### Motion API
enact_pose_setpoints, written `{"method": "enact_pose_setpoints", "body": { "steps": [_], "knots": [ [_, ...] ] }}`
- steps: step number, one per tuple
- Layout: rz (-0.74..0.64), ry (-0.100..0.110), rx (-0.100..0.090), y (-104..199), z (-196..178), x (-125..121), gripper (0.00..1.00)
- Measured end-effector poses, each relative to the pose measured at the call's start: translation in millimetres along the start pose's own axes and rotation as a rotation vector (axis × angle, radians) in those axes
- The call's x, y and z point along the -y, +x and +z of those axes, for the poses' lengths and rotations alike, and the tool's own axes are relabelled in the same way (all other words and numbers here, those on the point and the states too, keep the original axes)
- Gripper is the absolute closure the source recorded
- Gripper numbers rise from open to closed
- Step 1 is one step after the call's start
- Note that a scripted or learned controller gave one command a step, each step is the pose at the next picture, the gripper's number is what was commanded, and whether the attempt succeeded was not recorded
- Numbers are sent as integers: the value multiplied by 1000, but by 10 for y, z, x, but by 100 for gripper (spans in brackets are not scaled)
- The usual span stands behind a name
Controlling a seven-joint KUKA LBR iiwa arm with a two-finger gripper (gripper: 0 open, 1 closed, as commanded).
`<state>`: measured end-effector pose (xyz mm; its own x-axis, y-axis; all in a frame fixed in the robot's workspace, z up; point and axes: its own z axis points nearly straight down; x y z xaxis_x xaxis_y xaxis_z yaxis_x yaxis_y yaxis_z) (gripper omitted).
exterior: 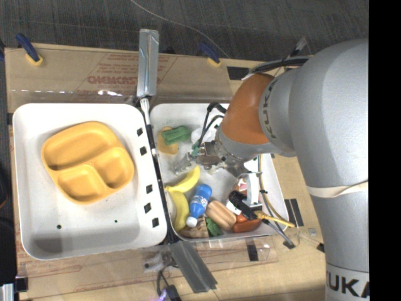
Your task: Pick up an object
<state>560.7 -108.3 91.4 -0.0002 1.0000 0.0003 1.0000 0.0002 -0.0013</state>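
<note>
- arm (313,111) is reaching in from the right, wrist with the orange band sitting over the right bin (164,115)
- gripper (199,158) is hanging low over the middle of that bin, just above the bananas; can't tell whether the jaws are apart or together, the metal parts are blurring into the clutter
- nothing is visibly sitting between the jaws
- bananas (182,190) are lying along the bin's left wall, one curving up toward the gripper, the other running down beside it
- blue bottle (199,202) with a white cap is lying just right of the bananas, touching them
- green toy (177,134) is sitting near the bin's top left corner, next to a yellowish round piece (166,145)
- brown bun-like item (220,214) and a red piece (247,225) are lying at the bottom edge, packed close together
- left bin (37,231) is holding a yellow divided tray (88,160), tilted, in its upper half
</note>
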Motion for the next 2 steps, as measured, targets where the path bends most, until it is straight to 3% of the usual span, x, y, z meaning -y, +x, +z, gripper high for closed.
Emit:
{"method": "enact_pose_setpoints", "body": {
  "steps": [1,2],
  "knots": [
    [-3,5,0,0,-85,11,100],
    [130,-4,-1,719,-1026,-158,100]
  ]
}}
